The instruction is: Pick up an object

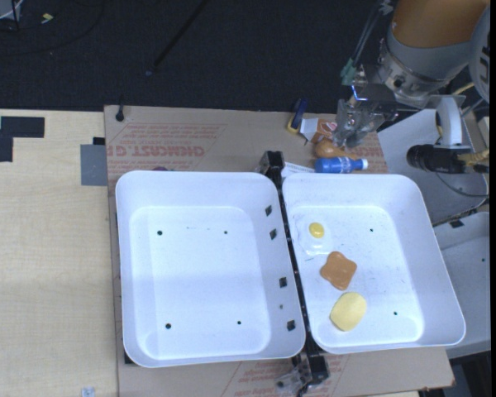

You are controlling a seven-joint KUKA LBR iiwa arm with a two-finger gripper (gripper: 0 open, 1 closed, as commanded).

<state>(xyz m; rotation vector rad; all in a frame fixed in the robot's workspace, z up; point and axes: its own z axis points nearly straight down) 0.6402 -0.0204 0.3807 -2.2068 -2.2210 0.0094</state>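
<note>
Fried egg (315, 232), brown toast (338, 270) and yellow lump (348, 311) in right bin (430, 246); claw (350, 129) state unclear.

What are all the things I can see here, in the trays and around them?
White bins: 2, side by side on the bench; left bin, right bin.
Fried-egg toy: 1, white with a yellow centre, right bin near its left wall.
Brown toast-like piece: 1, orange-brown, middle of the right bin.
Yellow rounded piece: 1, pale yellow, right bin, nearer the front.
Blue bottle: 1, blue with a white label, lying on its side behind the right bin.
Small brownish object: 1, behind the right bin beside the bottle; too small to identify.
Cardboard sheet: 1, brown, under the bins.
Robot arm: 1, grey with an orange band, upper right.
Hand: 1, dark metal, raised behind the right bin.
</note>
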